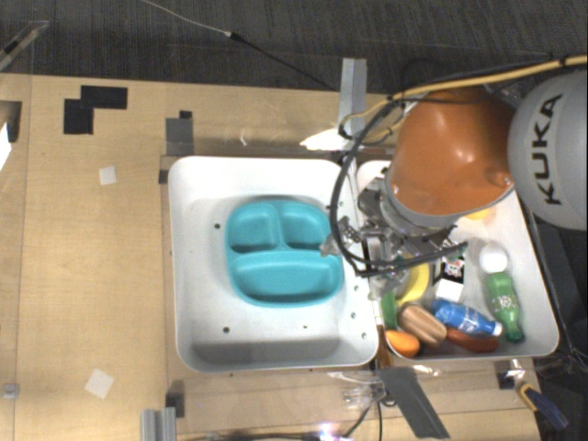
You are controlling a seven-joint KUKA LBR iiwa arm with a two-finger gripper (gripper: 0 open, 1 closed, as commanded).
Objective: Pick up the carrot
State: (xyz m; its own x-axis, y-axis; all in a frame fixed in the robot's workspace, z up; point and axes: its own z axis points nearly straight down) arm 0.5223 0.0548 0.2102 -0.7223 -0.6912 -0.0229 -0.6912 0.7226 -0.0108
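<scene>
Orange carrot (401, 342) at right bin (542, 324) front-left corner, beside hot dog (424, 322) | step: approach | gripper (393, 266) above, grip state can't tell | next: descend toward carrot

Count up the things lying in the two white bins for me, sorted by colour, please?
Turquoise: 1, the divided plate
Green: 1, the bottle
Blue: 1, the bottle
Yellow: 1, the banana
Orange: 1, the carrot
Tan and brown: 1, the hot dog
Total: 6 that I can tell apart
</scene>
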